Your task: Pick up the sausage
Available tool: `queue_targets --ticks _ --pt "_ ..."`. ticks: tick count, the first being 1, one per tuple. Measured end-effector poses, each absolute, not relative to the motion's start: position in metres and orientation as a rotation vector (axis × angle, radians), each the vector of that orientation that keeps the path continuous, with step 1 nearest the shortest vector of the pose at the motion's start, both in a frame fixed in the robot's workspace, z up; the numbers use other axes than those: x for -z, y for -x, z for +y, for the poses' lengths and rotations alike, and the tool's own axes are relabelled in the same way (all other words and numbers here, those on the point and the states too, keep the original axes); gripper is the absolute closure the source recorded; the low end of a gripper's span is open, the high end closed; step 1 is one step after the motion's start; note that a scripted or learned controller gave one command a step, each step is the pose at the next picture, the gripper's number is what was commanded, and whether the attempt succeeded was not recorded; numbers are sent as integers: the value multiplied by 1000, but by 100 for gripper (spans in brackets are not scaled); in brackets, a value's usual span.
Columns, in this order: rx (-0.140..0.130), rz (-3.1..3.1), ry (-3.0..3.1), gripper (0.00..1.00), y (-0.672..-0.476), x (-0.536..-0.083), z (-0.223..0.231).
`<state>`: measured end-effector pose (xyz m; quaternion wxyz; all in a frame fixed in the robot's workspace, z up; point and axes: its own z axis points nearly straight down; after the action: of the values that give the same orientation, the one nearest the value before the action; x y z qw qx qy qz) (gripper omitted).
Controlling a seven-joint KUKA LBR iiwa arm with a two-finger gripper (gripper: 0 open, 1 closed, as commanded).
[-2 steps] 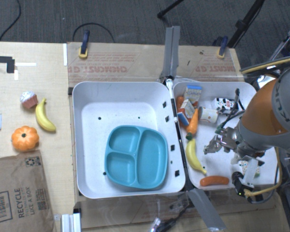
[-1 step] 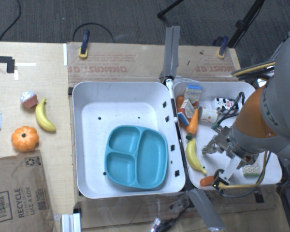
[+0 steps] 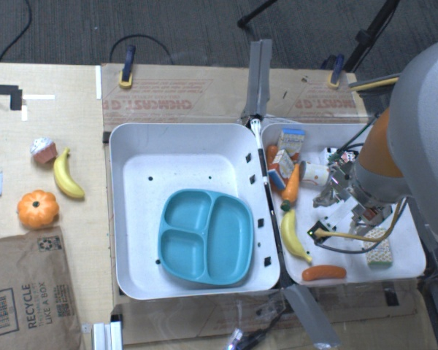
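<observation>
The sausage (image 3: 323,273), a short orange-red link, lies flat near the front edge of the right bin (image 3: 409,268). My gripper (image 3: 328,195) hangs over the middle of that bin, reaching in from the right. It is behind the sausage and well apart from it, about a hand's width away. The wrist and cables hide part of the bin floor under it.
A yellow banana (image 3: 296,235) lies just left of the sausage, with a carrot (image 3: 292,183) and small boxes (image 3: 286,148) behind it. A pale sponge block (image 3: 379,252) sits to the sausage's right. The left bin (image 3: 131,195) holds a blue divided plate (image 3: 206,235).
</observation>
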<state>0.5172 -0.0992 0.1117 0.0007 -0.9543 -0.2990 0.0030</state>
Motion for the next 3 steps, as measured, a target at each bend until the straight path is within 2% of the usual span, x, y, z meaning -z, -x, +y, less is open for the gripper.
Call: queue_targets --ticks 1,2,3 --pt "-10 -321 3124 0 -534 -90 -94" --pt "-9 -467 3107 0 -483 -190 -52" --pt "-10 -459 3106 0 -476 -102 -95"
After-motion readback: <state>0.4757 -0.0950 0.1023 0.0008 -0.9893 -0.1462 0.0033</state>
